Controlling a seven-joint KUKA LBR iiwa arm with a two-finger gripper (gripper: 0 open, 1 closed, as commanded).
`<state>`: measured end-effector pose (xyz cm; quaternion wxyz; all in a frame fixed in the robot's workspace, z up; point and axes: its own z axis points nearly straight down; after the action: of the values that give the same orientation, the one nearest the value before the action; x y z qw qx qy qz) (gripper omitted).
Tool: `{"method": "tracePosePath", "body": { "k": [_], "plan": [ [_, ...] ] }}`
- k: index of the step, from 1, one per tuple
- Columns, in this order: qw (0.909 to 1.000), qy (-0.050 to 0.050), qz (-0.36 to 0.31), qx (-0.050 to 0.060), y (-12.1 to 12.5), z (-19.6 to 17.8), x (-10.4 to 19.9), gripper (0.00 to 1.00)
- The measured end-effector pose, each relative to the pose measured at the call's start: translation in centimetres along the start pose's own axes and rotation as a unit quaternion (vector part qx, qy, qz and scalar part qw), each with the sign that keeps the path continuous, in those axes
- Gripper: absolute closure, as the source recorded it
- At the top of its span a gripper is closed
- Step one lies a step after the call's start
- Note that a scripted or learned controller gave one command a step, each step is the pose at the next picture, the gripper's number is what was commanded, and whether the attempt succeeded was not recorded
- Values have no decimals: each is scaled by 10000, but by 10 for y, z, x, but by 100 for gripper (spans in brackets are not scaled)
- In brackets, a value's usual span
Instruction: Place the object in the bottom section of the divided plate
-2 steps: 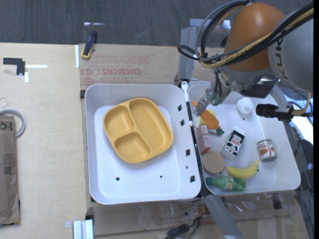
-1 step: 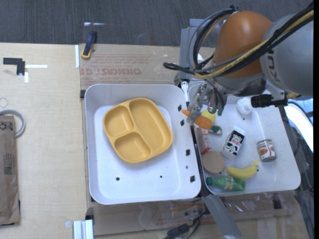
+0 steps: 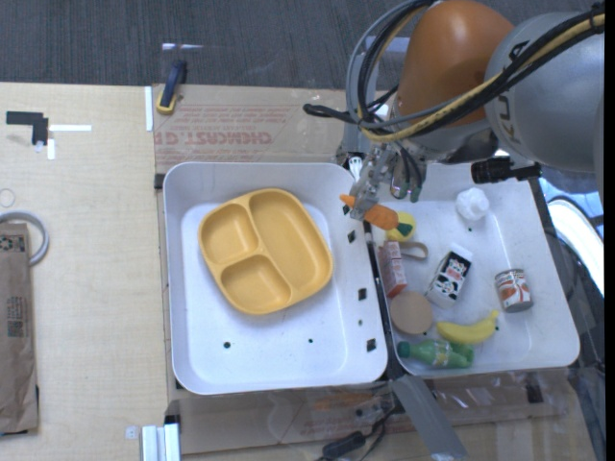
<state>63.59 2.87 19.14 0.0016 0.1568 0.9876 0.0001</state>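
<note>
Carrot toy (image 3: 381,216), orange, lies at the right bin's (image 3: 538,353) ten o'clock corner, hard against the wall shared with the left bin (image 3: 279,368), touching a yellow piece (image 3: 405,225). Directly above it, toward twelve o'clock, hangs the gripper (image 3: 368,192); whether its fingers are parted or have anything between them I cannot tell. At nine o'clock from the carrot, the yellow divided plate (image 3: 266,250) sits tilted in the left bin, with bare white floor from three through six o'clock of it. Along the right bin's six o'clock edge crowd a green bottle (image 3: 437,353), banana (image 3: 469,329) and tan disc (image 3: 411,312). A small can (image 3: 513,289) stands near four o'clock.
</note>
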Motion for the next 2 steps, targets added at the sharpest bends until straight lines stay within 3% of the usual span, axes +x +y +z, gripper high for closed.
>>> {"method": "tracePosePath", "body": {
  "k": [1, 2],
  "plan": [
    [9968, -1, -802, -2, 16, -65, 10, 100],
    [9825, 9, -1863, -1, -29, -35, -17, 100]
  ]
}}
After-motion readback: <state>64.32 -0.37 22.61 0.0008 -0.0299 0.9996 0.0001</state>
